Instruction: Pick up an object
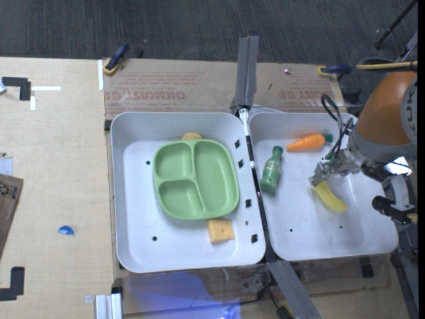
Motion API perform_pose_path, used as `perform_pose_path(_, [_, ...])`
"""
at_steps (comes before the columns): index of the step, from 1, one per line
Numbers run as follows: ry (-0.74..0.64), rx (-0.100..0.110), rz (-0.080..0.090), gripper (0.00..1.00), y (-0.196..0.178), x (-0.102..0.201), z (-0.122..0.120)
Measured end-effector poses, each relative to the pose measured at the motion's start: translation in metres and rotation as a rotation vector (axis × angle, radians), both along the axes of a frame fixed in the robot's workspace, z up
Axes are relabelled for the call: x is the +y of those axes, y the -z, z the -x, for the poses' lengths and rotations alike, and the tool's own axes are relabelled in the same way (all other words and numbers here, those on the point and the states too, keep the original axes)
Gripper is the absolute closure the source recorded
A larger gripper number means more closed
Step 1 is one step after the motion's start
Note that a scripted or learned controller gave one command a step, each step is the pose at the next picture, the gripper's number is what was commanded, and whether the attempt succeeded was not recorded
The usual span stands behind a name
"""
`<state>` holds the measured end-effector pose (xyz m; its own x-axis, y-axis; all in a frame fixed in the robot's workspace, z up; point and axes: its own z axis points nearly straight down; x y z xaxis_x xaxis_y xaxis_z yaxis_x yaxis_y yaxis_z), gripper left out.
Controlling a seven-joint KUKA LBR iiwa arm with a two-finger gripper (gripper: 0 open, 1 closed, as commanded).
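In the right bin (312,234) lie a yellow banana (331,199), an orange carrot (307,142) and a green bottle (271,170). My gripper (321,176) hangs low over the right bin, directly at the banana's upper end. The carrot lies just behind it and the bottle to its left, near the bin divider. I see nothing lifted off the bin floor.
The left bin (133,244) holds a green divided plate (196,178), a yellow block (220,230) in front of it and a small yellow thing (192,137) peeking out behind it. The grey arm with its orange band (388,111) fills the right edge.
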<state>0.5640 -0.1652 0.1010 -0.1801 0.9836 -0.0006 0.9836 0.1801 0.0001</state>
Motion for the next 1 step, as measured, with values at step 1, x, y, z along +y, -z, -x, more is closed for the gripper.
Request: perform_pose_path(1, [0.139,0.001,0.000,1.00,-0.0978,0.0599,-0.0072])
